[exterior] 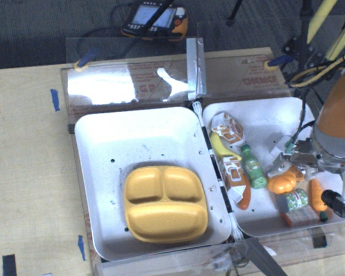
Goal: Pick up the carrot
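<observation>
At the frame's right edge, my arm (341,119) bends low over the right bin (261,109); my gripper (293,163) hovers beside the carrot (316,194).

The arm (342,119) is a rounded grey body with a broad orange band above the wrist. Below it sits a pale metal tool (297,157) of small blocky parts, with a black cable looping out beside it.
</observation>
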Tool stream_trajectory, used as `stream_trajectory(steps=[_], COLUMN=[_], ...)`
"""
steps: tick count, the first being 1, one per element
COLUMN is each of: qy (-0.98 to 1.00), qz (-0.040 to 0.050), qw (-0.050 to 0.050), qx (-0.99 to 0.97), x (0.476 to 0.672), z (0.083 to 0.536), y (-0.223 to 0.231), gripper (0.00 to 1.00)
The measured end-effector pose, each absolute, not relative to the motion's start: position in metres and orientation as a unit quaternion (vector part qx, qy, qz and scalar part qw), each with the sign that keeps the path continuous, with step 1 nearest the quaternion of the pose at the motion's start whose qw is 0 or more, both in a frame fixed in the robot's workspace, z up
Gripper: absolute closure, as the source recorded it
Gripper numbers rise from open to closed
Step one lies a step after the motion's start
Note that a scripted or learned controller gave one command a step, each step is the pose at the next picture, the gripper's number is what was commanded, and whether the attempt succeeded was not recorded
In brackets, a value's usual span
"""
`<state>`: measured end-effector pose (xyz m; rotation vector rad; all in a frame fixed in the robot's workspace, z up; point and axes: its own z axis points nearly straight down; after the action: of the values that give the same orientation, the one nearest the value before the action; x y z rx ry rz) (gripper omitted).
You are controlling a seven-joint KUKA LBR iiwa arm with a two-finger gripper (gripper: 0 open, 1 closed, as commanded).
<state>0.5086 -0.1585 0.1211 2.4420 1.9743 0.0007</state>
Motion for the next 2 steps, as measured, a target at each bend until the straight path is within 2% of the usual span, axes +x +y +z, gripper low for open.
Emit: stream_trajectory(steps=[1,2], qy=[0.72,0.72], qz=[0.0019,0.0035], qw=[0.009,0.012], qx=[0.694,0.694], x=[0.506,0.508], z=[0.092,0.104], y=[-0.165,-0.165], gripper=[0.0,1.0])
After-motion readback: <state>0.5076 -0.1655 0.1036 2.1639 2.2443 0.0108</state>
